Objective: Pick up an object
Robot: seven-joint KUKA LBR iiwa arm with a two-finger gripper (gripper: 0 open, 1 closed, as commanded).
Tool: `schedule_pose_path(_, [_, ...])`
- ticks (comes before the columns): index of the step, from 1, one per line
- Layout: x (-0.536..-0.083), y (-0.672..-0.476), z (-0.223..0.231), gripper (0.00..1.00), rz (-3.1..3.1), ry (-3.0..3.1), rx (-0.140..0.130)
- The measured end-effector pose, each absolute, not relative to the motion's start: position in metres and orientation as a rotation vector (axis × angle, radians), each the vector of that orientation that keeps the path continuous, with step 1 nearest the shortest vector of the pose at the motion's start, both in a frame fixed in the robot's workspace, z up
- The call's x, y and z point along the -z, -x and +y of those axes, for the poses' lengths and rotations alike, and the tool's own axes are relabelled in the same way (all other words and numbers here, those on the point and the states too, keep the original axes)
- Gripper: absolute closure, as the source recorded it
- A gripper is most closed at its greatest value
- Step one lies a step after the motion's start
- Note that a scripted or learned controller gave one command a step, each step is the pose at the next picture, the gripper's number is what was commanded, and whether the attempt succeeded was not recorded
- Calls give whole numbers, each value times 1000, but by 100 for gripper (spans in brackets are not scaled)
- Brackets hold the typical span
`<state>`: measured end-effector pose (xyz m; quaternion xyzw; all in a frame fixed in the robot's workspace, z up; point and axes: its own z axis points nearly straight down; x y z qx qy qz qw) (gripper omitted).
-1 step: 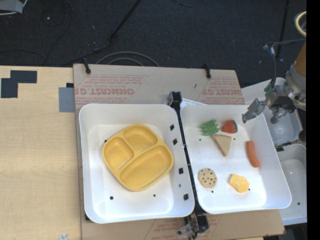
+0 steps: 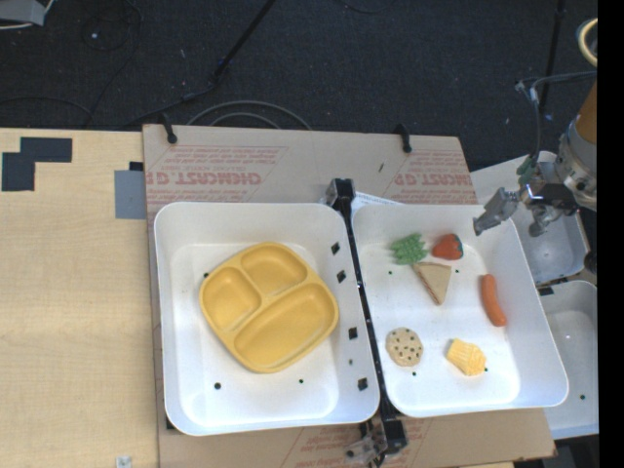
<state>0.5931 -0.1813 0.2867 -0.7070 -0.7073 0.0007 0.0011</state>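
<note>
I see the bench (image 2: 68,291) filling the lower part of the frame, with a cardboard sheet (image 2: 292,169) under two white bins; the left bin (image 2: 185,388) sits at centre and holds a yellow divided plate (image 2: 268,305), tilted a little in its floor; the right bin (image 2: 526,378) touches it along a black divider (image 2: 356,291) and carries the small pieces. The arm (image 2: 585,135) comes in at the upper right edge of the frame; its gripper (image 2: 517,213) hangs over the upper right rim of the right bin, fingers spread apart with nothing between them. In that bin I see an orange sausage (image 2: 493,300) near the right wall; a tan wedge (image 2: 436,281) at centre; a yellow corn piece (image 2: 467,357) and a round cookie (image 2: 404,346) lower down; a green leafy piece (image 2: 410,250) beside a red piece (image 2: 448,248) at the top.
</note>
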Motion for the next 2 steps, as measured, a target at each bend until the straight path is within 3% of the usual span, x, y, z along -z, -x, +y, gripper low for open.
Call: schedule_pose_path(2, [-177,-588,-182,0,-2216,2216,-6])
